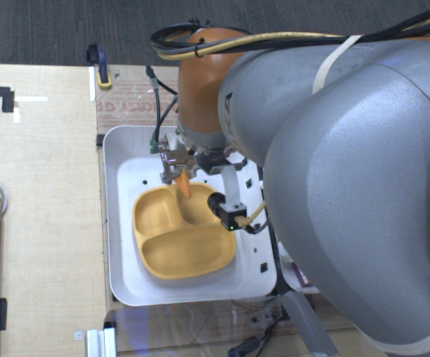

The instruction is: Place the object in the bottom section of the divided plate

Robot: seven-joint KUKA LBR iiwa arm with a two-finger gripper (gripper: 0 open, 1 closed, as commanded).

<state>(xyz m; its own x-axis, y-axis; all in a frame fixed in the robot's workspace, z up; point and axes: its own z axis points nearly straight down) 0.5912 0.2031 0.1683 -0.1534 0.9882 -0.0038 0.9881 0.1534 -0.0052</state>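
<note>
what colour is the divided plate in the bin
The divided plate is a yellow-tan, mustard colour, seen clearly in the camera view.

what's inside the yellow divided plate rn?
The divided plate sits in the white bin. Its large bottom section looks bare. An orange object hangs at the gripper over the upper sections. The arm covers the plate's upper right edge.

Even, bright overhead light is washing the shallow white plastic bin (118, 222) to near glare; the bulky grey metal arm (349, 162) is looming soft-focused, shading the bin's right side.
</note>
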